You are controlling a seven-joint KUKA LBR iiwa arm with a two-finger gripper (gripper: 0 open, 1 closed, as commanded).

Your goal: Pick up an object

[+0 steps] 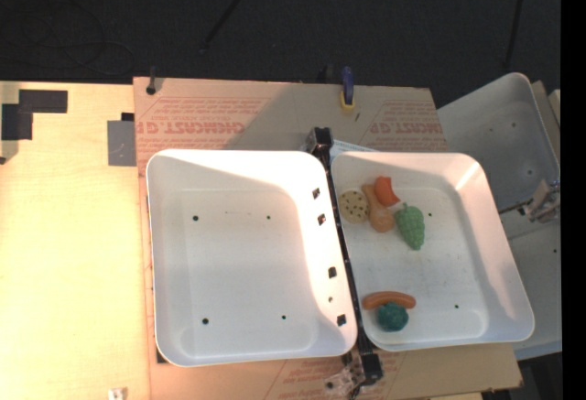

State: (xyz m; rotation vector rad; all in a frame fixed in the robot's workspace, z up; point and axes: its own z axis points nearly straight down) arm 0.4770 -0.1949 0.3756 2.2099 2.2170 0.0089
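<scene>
Right bin: cookie, red-orange piece, tan piece, green berry-like toy clustered upper left; orange sausage touching dark green ball near front. Left bin alongside.

I see open floor across the left bin for a descent anywhere. In the right bin, a cluster near the dividing wall crowds the upper left: cookie, orange piece, green piece. A sausage and teal ball touch low down. The right half lies free.
</scene>
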